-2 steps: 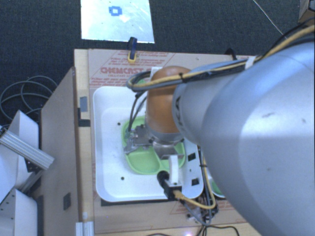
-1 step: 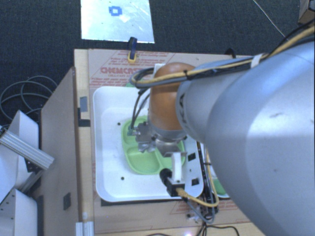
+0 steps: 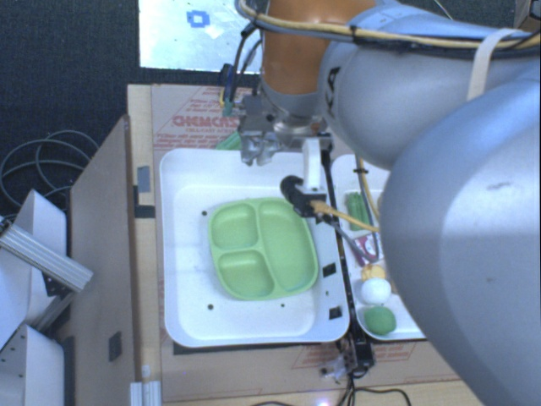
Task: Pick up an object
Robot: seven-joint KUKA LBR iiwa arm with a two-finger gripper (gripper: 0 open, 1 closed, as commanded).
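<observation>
So, claw (image 3: 256,150): hanging over the far rim of the left bin (image 3: 182,227), nothing visibly in it; wide or narrow, honestly can't tell.
Plate (image 3: 262,248): lying flat just below the claw, toward the camera, so it's probably the target.
Why there: I'm guessing it's lining up on the plate's far lip, since flat stuff is only offering an edge.
White ball (image 3: 374,291), green ball (image 3: 380,320): sitting well off to the claw's lower right in the other bin (image 3: 397,337), out of play.
</observation>
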